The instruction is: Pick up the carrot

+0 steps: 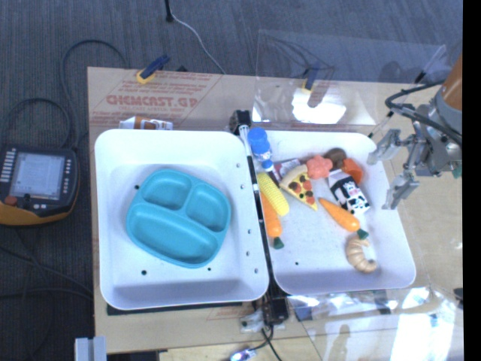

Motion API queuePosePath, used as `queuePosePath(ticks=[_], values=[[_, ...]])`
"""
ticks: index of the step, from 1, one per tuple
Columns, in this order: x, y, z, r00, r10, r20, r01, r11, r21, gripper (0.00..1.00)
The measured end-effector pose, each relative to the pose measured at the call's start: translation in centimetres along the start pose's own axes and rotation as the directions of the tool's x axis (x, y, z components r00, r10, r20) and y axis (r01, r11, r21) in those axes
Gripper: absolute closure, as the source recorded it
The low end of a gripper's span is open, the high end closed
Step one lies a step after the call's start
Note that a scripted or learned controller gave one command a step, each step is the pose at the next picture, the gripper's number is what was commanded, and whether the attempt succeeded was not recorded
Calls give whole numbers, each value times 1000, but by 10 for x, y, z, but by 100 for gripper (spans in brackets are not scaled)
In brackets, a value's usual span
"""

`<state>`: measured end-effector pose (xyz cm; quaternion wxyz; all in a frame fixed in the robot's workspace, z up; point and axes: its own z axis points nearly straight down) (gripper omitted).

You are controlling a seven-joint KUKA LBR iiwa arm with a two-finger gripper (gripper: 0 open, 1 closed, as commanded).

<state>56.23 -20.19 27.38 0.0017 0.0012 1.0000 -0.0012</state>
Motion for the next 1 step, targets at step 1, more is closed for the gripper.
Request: queuePosePath(ticks=[1], values=[[-19,8,152,998,55,-17,-55,998,-5,0]])
